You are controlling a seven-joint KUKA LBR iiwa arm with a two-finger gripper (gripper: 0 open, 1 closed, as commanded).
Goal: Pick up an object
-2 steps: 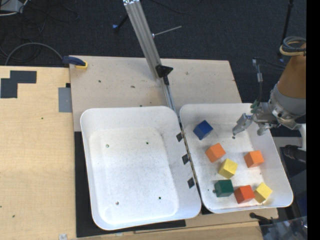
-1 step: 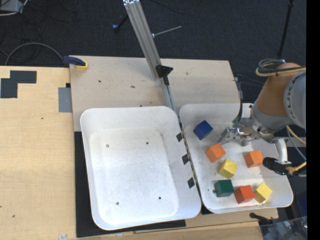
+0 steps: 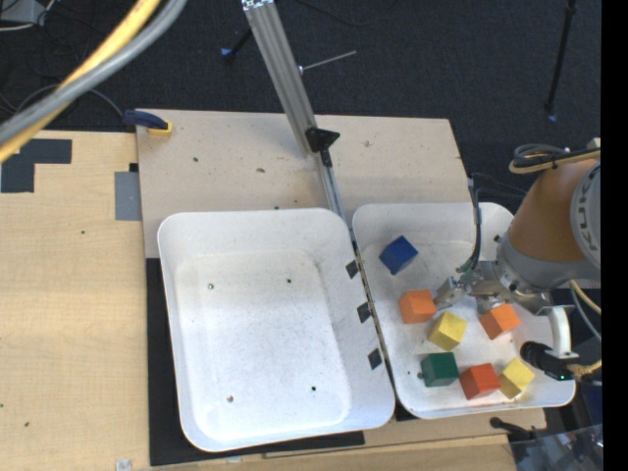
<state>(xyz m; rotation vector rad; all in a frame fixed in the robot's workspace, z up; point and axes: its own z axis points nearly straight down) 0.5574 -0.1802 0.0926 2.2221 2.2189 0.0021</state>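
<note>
While the arm's parked low over the right bin, here's the rundown, biggest stuff first, everything placed relative to the yellow cube (image 3: 447,330) in the middle of the pile:

surface: tan board (image 3: 392,155) carrying both bins, stretching up and off to the left of the yellow cube.

left bin: big white tray (image 3: 196,238), well left of the yellow cube.

right bin: white tray (image 3: 378,226) the yellow cube sits in, along with all the other blocks.

arm: grey with an orange band (image 3: 554,224), coming in from up and to the right of the yellow cube.

hand (image 3: 463,287): just above and a touch right of the yellow cube. Honestly can't tell if it's spread or closed, it's a metal blur, and I see no block caught in it.

blue cube (image 3: 398,254): up and left, off on its own.

orange cube (image 3: 417,306): just left and slightly above, nearly touching.

second orange cube (image 3: 501,319): right, just under the wrist.

green cube (image 3: 439,369): right below.

red cube (image 3: 479,381): below and right.

second yellow cube (image 3: 517,377): further right, beside the red one.

risk: my guess, the blocks are crowded here, so coming down could land on an edge, shove a neighbour, or pinch two blocks and drop both. The blue one looks like the safer grab.
</note>
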